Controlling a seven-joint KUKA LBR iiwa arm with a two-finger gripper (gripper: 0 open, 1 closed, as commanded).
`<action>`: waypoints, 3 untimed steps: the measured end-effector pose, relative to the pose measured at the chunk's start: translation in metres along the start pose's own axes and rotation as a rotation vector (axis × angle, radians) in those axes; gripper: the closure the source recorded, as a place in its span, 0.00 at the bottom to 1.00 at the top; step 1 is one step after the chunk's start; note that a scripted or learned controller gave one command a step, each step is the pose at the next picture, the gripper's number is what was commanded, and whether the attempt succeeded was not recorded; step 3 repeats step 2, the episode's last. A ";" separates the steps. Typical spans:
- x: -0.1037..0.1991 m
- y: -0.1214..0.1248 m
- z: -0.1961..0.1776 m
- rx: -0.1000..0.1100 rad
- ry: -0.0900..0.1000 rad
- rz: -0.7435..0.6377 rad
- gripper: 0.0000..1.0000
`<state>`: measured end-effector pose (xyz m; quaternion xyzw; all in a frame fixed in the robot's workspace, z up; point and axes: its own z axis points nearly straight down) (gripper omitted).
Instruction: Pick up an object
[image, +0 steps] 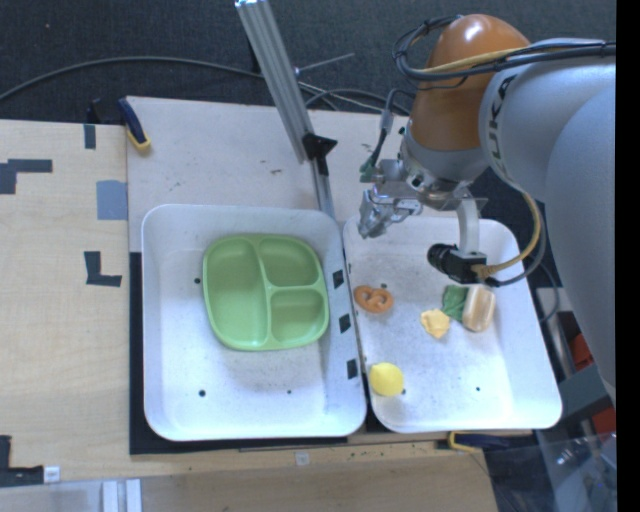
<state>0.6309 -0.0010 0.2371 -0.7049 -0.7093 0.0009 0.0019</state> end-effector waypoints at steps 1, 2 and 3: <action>0.058 -0.007 0.011 0.000 0.000 -0.001 1.00; 0.099 -0.025 0.008 0.000 0.000 -0.001 1.00; 0.099 -0.025 0.008 0.000 0.000 -0.001 1.00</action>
